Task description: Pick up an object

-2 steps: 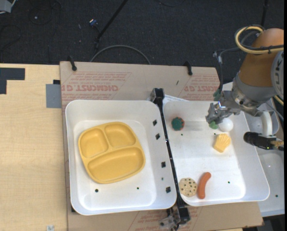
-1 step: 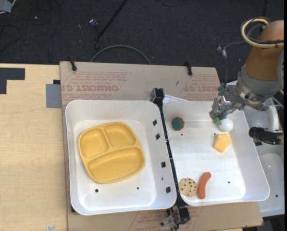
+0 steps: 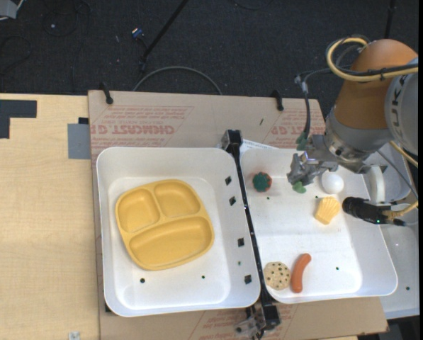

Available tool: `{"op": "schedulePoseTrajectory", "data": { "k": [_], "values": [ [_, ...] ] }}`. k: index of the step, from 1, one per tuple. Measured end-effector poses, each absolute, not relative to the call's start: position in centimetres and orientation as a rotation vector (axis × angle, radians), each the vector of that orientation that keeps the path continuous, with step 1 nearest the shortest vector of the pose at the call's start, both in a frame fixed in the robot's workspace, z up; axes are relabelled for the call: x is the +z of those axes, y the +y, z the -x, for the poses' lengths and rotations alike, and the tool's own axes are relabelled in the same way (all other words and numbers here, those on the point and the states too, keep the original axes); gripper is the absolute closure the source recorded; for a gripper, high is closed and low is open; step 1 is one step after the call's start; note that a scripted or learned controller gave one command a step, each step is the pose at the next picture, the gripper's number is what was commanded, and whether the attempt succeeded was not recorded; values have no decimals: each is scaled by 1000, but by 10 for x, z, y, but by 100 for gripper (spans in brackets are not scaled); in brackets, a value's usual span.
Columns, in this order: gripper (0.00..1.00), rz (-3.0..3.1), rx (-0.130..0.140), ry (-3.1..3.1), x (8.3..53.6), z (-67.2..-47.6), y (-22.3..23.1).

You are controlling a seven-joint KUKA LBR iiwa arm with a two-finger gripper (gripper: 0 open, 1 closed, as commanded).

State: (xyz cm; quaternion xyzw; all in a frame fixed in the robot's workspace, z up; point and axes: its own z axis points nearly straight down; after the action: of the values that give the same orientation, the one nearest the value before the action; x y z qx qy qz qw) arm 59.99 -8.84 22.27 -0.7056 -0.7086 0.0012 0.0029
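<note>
My gripper point(image 3: 300, 174) hangs over the back of the right bin point(image 3: 367, 261), reaching in from the right. A small green thing point(image 3: 300, 188) peeks out right at its tip; whether it is held is unclear. A dark green ball with red specks point(image 3: 261, 182) lies to the gripper's left. Just to its right sits a white egg-shaped thing point(image 3: 332, 183), with a yellow ridged piece point(image 3: 327, 210) in front of that. Near the bin's front lie a speckled cookie point(image 3: 276, 275) and an orange sausage-shaped thing point(image 3: 300, 272).
The left bin point(image 3: 115, 275) holds a yellow divided plate point(image 3: 164, 222). A black divider point(image 3: 243, 218) runs between the two bins. Bare floor shows in the middle of the right bin, between the back and front objects.
</note>
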Motion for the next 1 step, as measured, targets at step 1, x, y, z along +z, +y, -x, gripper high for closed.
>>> {"op": "schedulePoseTrajectory", "data": {
  "k": [1],
  "values": [
    [100, 2211, 4, -2222, 215, -593, -32]
  ]
}}
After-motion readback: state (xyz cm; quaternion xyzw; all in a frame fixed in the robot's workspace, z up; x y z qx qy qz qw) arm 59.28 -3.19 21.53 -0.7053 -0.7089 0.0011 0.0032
